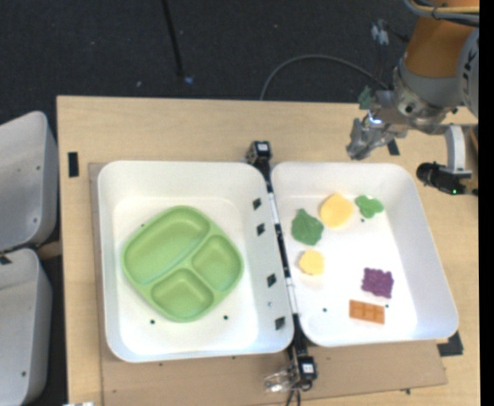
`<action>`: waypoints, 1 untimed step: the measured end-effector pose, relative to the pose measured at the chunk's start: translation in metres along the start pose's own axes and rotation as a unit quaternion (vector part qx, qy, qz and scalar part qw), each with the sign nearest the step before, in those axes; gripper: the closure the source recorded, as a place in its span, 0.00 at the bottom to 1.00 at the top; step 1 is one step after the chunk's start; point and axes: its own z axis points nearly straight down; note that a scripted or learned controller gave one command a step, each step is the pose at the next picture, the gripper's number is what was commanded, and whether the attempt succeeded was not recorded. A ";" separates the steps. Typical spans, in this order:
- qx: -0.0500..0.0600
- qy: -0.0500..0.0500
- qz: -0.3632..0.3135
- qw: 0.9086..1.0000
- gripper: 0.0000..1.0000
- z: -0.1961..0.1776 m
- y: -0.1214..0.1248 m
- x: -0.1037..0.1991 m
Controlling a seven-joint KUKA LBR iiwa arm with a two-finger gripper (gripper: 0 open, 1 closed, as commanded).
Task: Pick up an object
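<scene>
The right bin (416,194) holds several small objects: a dark green piece (306,227), a yellow piece (337,211), a small green piece (369,205), a second yellow piece (311,263), a purple piece (378,282) and an orange block (367,312). My gripper (362,141) hangs above the bin's far rim, behind the objects, with nothing seen between its fingers. It is apart from every piece.
The left bin (112,184) holds a green divided plate (183,263). A black clamp (259,151) sits at the far end of the divider between the bins. A black cable loops on the dark floor behind the bench (306,62). White chairs (10,184) stand at left.
</scene>
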 end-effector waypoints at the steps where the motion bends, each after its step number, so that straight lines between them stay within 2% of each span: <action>1: 0.005 0.001 -0.003 1.000 1.00 0.013 -0.021 0.041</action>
